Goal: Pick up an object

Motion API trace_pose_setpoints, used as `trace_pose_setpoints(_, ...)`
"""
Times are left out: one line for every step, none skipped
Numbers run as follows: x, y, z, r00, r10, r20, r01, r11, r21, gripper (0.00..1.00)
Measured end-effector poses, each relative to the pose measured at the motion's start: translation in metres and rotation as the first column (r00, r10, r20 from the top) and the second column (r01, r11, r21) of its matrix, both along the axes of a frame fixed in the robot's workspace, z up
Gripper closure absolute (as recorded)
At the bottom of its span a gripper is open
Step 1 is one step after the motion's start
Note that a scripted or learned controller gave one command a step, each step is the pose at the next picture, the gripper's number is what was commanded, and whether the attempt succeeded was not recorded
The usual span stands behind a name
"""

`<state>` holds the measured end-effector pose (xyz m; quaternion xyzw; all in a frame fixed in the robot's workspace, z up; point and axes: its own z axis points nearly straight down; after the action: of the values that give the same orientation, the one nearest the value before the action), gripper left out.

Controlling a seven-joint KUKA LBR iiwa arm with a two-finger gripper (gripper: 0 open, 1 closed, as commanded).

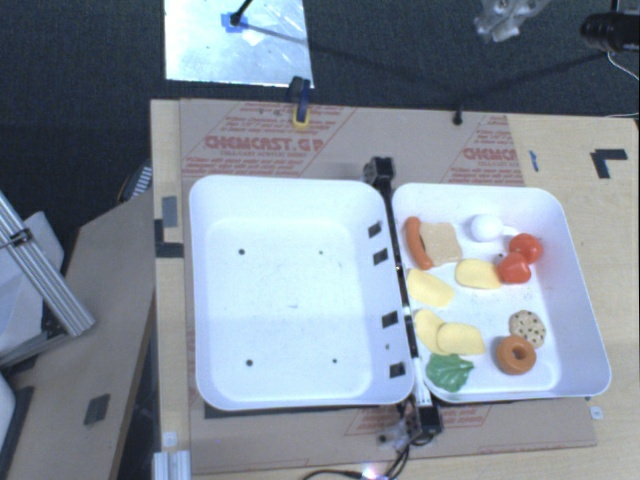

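two tomatoes (519, 258), four yellow pieces (452, 302), one donut (516, 354)

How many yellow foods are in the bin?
4, all in the right bin: one beside the red pieces, one by the divider, two touching above the green leaf. None seem hidden.

The 2 shallow plastic bins (290, 193) are plain white. In the right one lie a red-orange sausage (416, 243), a tan bread slice (440, 240), a white egg (486, 227), red tomato pieces (519, 258), pale yellow chunks (478, 274), a brown-speckled cookie (526, 326), an orange-brown doughnut (516, 354) and a green leaf (449, 371) (darker at its edges). The tan cardboard-covered bench (330, 133) carries red lettering.
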<state>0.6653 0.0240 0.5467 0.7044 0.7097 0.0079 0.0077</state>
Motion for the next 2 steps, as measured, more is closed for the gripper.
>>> trace_pose_setpoints(0.002, 0.029, -0.155, 0.999, -0.001, -0.035, 0.001, 1.000, 0.000, 1.00)
trace_pose_setpoints(-0.032, 0.026, -0.001, 1.000, -0.002, -0.002, 0.002, 1.000, 0.001, 1.00)
